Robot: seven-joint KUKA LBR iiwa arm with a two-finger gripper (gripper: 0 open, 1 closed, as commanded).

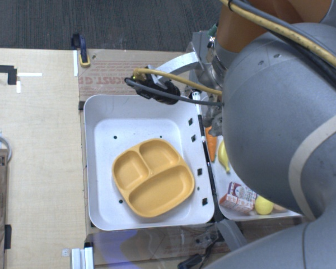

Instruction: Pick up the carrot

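Carrot point(211, 146) lies in the right bin point(235, 213), against its left wall, mostly hidden under the arm point(280, 122). We can't tell the claw's state. We'd judge it light, stiff, prob. smooth plastic; we'd grip across its thick middle.

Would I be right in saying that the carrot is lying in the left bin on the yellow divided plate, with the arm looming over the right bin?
Not quite. The camera view shows the carrot in the right bin, just past the wall between the bins. The yellow divided plate in the left bin carries nothing. The arm does loom over the right bin.
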